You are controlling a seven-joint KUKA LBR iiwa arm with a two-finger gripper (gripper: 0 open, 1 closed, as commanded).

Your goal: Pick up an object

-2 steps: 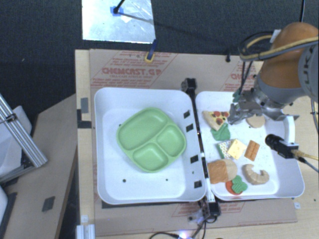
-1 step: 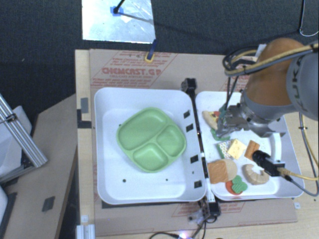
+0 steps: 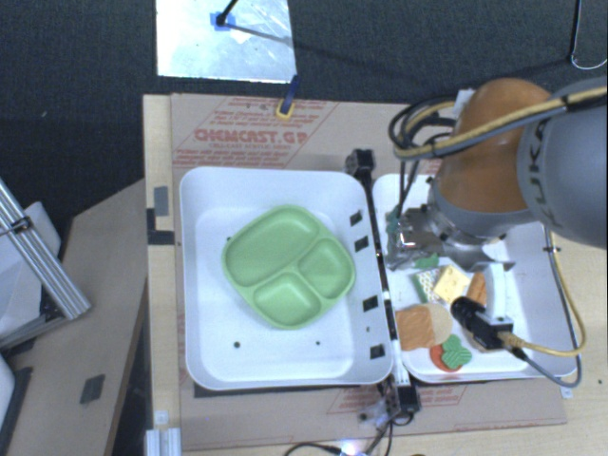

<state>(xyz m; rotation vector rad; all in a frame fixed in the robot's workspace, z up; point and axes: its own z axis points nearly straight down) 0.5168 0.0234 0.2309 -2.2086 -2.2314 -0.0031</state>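
Red-and-green toy (image 3: pixel 454 354) sits lowest in frame, in the bottom corner of the right bin (image 3: pixel 528 312), close to the bin's lower rim. Just up-left of it, touching, a tan round piece (image 3: pixel 418 326). Above that a yellow patterned block (image 3: pixel 448 281), with an orange piece (image 3: pixel 478 289) just beside it on the right. Small green piece (image 3: pixel 425 260) just above the yellow block, partly under the gripper (image 3: pixel 410 240). All the pickable objects are clustered in the left half of the right bin. Gripper hangs low over the bin's left side, near the divider between the bins; can't tell if it is spread or closed, and nothing is visibly held. Arm (image 3: pixel 494 160) comes in from the right, orange band over the upper part of the right bin. Left bin (image 3: pixel 218 350) at frame centre holds a green divided plate (image 3: pixel 290 266), lying flat mid-bin. Both bins rest on a cardboard sheet (image 3: pixel 252 136) with red print. Silvery sheet (image 3: pixel 228 27) lies at upper left on the dark floor.
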